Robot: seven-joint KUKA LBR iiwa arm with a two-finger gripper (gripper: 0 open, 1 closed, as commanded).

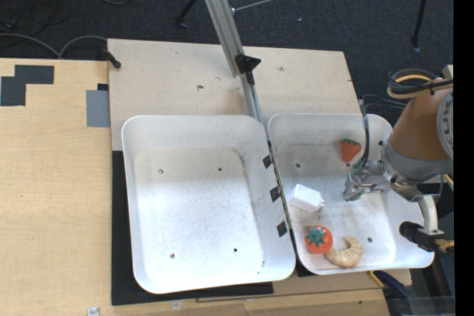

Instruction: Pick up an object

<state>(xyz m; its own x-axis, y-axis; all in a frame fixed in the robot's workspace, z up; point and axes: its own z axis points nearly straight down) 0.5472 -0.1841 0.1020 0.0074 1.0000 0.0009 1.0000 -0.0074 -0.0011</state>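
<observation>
The right bin holds a small orange-red strawberry-like piece at its back right, a white block near the divider, a red tomato with a green top and a tan croissant-shaped piece at the front. My gripper hangs low over the right side of this bin, just in front of the orange-red piece and apart from it. Nothing shows between its fingers.
The left bin lies beside the right one across a divider with black clips. A slanted aluminium post rises behind the bins. The arm's orange band fills the right edge. A wooden bench spreads to the left.
</observation>
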